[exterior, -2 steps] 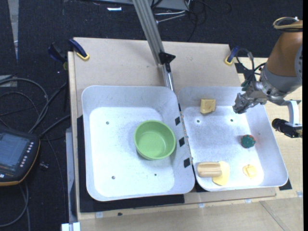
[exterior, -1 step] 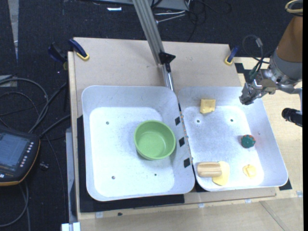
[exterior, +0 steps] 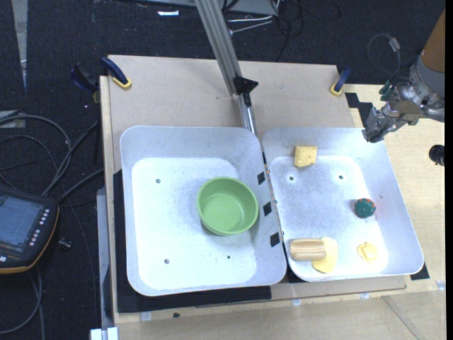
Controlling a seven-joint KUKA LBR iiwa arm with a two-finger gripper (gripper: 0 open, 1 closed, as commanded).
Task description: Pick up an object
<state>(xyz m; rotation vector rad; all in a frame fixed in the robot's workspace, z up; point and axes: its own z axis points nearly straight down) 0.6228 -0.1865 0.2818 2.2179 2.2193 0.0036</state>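
End effector (exterior: 374, 132), grip state unclear, hovers at right bin's (exterior: 396, 190) far right corner; approach stage; next, descend onto green ball (exterior: 364, 208).

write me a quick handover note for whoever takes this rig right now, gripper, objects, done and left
Gripper: hanging over the far right rim of the right bin, nothing seen between its fingers; whether they are open or shut can't be told.
Right bin: yellow block at the far side, green ball toward the right, bread roll at the near edge touching a yellow piece, and a small yellow toy near the near right corner.
Left bin: green bowl near the middle.
Done: nothing picked up yet.
Left: choose an object, lower, grasp, lift. The yellow block looks nearest.
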